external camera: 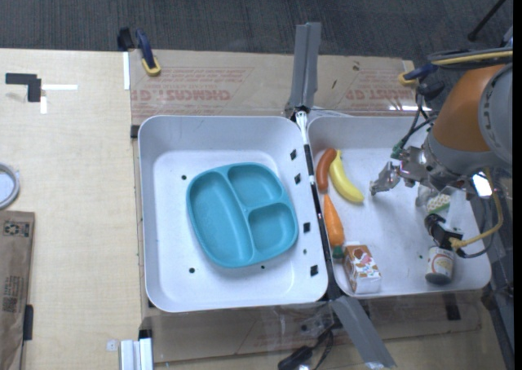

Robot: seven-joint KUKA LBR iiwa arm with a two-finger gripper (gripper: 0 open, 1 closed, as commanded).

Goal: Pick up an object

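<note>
I am watching the wide pale wooden bench (65, 222) carrying the two shallow white plastic bins: the left bin (155, 197) is holding a teal three-compartment plastic plate (242, 214), and the right bin (400, 279) is holding the small things I can choose from. The grey arm with the orange band (473, 112) is reaching in from the right and covering the right bin's far right corner. Its metal two-finger gripper (383, 183) is hanging over the middle of the right bin with its fingers spread apart and nothing between them. The nearest candidate, I am judging, is the yellow toy banana (344, 182), lying just to the camera's left of the gripper, its long axis running from the far rim toward the near one with a slight curve; the fingers would need to close across that axis. Just beside it an orange-red sausage-shaped toy (325, 168) is leaning on the wall between the bins, and an orange toy carrot (333, 223) is lying along that wall nearer me. A small printed carton (362, 268) is sitting near the front rim, and a small can (440, 265) is standing at the right, partly masked by cables. I am not making out the height of the gripper above the bin floor.
</note>
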